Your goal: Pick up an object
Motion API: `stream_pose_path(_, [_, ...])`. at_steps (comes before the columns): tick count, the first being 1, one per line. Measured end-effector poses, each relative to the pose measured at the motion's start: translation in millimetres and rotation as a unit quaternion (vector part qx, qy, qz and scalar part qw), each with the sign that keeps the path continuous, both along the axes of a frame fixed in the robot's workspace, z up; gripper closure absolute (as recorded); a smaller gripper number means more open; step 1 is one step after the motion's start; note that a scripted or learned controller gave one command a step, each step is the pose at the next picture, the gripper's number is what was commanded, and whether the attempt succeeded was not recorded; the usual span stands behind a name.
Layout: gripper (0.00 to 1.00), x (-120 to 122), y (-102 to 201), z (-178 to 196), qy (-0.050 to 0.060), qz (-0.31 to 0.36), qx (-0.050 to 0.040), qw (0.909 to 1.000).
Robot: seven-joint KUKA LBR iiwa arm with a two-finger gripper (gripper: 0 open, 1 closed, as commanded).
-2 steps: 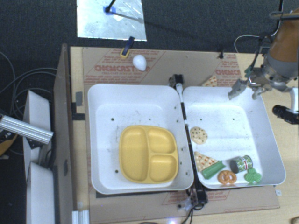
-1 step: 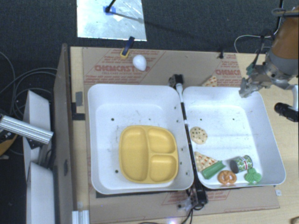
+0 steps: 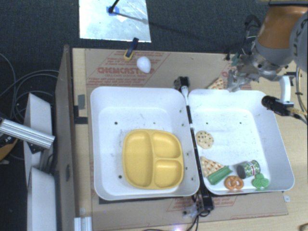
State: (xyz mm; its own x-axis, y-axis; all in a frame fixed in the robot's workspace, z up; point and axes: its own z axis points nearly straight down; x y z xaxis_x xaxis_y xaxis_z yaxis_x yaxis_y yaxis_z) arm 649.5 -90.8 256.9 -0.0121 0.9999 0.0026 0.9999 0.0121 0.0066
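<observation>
- Right now I am looking down on the worktop (image 3: 144,61), where two white bins are sitting side by side on brown cardboard.
- The arm (image 3: 284,25) is reaching in over the worktop's far right corner, its orange band showing above the grey wrist.
- The gripper (image 3: 236,83) is hanging just past the far edge of the right bin (image 3: 240,121), above the cardboard and clear of the objects; I cannot tell how the jaws are standing.
- The things to pick are lying in the right bin, mostly bunched toward its near edge.
- A round cookie (image 3: 204,139) is resting near the bin's left wall, about halfway down.
- A checked cracker (image 3: 210,166) is lying nearer to me, with a green pod-shaped piece (image 3: 219,175) touching its near side.
- A pretzel (image 3: 234,182) is sitting just beside the pod, close to the near rim.
- A small green-labelled can (image 3: 249,168) is lying on its side next to the pretzel, and a green leafy piece (image 3: 260,181) is sitting in the near right corner.
- The left bin (image 3: 108,109) is carrying a yellow divided tray (image 3: 153,158) toward its near edge.
- A white egg (image 3: 144,64) and a small yellow-and-blue item (image 3: 130,49) are lying on the cardboard along the worktop's far edge.
</observation>
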Motion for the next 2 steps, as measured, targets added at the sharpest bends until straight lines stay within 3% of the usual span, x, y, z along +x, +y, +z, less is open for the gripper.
stream_pose_path(1, [1.00, 19, 27, -77, 0.004, -0.002, -0.0007, 1.0000])
stream_pose_path(2, [1.00, 20, 25, -61, 0.000, -0.002, -0.0012, 1.0000])
